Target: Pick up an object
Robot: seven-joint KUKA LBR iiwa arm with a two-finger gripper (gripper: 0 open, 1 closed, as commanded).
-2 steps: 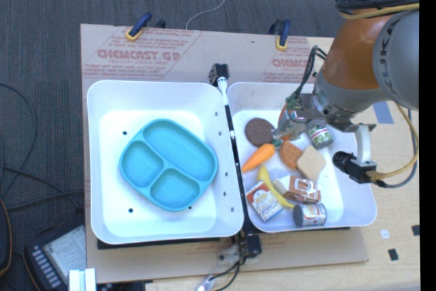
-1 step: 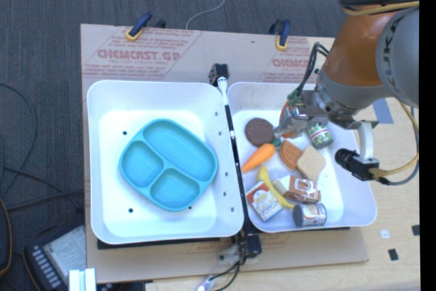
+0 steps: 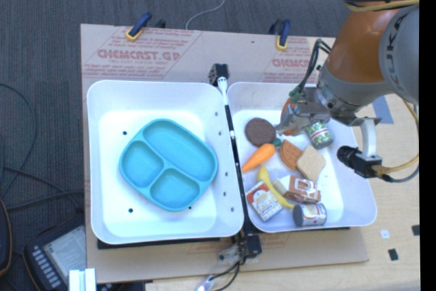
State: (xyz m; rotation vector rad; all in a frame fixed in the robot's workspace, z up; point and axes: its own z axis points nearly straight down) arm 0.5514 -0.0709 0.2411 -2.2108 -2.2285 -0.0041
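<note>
While my arm hangs over the right bin (image 3: 354,211), my gripper (image 3: 298,120) sits low among the toy food near the bin's far side, and I judge this to be the reach-and-grasp step. Whether the gripper is apart or together I cannot tell, since the wrist hides it. Just beside it lie a green-labelled can (image 3: 319,134), a brown cookie (image 3: 259,131) and an orange carrot (image 3: 258,157); nothing looks lifted yet. The left bin (image 3: 109,102) holds a blue divided plate (image 3: 168,164). Next I judge I need to settle on one item, likely the can, close around it squarely, then rise straight up without dragging the neighbours
</note>
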